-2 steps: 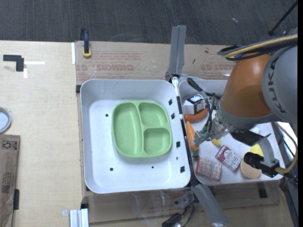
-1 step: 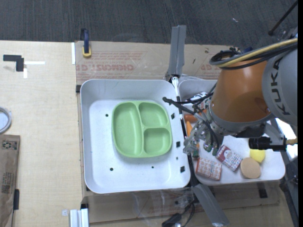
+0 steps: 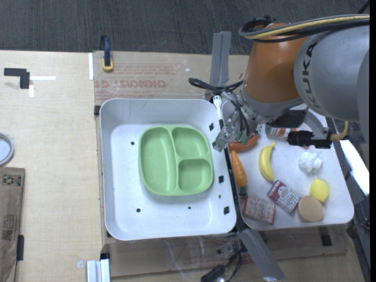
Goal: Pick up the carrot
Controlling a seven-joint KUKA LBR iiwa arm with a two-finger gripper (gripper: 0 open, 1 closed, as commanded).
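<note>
1. Carrot (image 3: 238, 170): orange, tapered, smooth skin, lying lengthwise along left wall of right bin (image 3: 343, 175), just under gripper (image 3: 230, 135).
2. Second orange piece (image 3: 247, 142) right by fingertips, partly hidden by wrist; can't tell if separate item or more carrot.
3. Gripper state: can't tell, fingers too cluttered w/ cables to read; nothing clearly seen between them.
4. Tight spot: carrot hugs divider between bins, wall on left, banana (image 3: 267, 161) near on right.
5. More room toward right bin's middle; red-white packets (image 3: 260, 209) and (image 3: 284, 195) near front edge, brown round bun (image 3: 311, 209) and yellow lemon (image 3: 319, 188) at front right, white crumpled lump (image 3: 310, 161) further back.
6. Left bin (image 3: 117, 157): matte white, shallow, rounded corners, holding green 3-compartment plastic plate (image 3: 175, 160), smooth, slightly turned; wide bare floor around it.
7. Bench (image 3: 47, 145): pale wood-look board, cardboard strip (image 3: 147, 78) behind left bin.
</note>
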